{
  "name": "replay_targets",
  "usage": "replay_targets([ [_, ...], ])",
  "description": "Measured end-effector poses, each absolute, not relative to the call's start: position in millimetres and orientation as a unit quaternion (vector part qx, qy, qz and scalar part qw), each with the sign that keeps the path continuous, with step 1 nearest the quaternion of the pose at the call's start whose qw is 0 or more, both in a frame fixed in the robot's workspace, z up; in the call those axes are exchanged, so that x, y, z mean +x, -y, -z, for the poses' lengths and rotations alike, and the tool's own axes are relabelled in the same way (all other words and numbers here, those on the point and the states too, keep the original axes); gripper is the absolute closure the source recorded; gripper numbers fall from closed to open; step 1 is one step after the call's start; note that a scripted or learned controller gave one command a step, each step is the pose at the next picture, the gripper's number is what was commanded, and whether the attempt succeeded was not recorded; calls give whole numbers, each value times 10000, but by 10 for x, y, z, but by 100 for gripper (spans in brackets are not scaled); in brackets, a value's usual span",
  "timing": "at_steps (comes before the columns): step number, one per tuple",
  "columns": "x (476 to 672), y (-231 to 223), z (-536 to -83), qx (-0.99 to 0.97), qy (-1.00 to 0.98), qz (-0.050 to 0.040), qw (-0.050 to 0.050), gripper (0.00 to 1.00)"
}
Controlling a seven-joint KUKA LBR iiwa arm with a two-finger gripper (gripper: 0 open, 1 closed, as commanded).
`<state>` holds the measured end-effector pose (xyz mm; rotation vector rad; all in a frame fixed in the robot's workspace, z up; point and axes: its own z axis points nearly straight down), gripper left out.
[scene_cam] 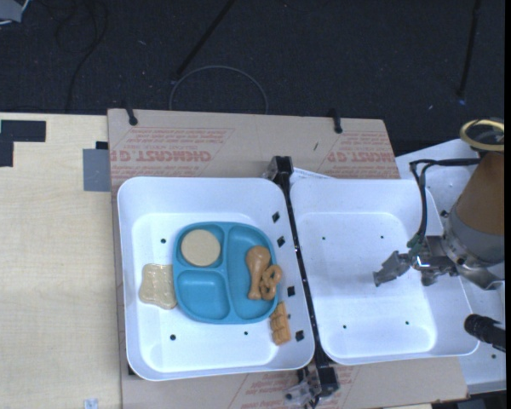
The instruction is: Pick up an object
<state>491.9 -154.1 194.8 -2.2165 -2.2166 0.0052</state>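
Note:
In the left bin (pixel 146 201) lies a blue divided plate (pixel 206 307). A round tan cookie (pixel 199 247) sits in its upper left compartment, and brown pretzel-like pieces (pixel 262 273) fill its right compartment. A pale bread slice (pixel 157 285) lies on the bin floor against the plate's left rim. A small orange-brown piece (pixel 279 324) rests just off the plate's lower right corner. My gripper (pixel 388 273) hangs over the right part of the right bin (pixel 349 228), far from all these objects and with nothing seen in it.
The bins stand on a cardboard sheet (pixel 238 147), joined by a black clip strip (pixel 291 254) down the middle. The arm's grey body (pixel 485 220) and a black cable (pixel 422 203) crowd the right bin's right edge. Pale bench surface (pixel 43 271) lies to the left.

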Motion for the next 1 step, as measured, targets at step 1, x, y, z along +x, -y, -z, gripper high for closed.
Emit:
replay_targets([
  [1,4929,1499,-1507,-7074,7068,-18,39,0],
])
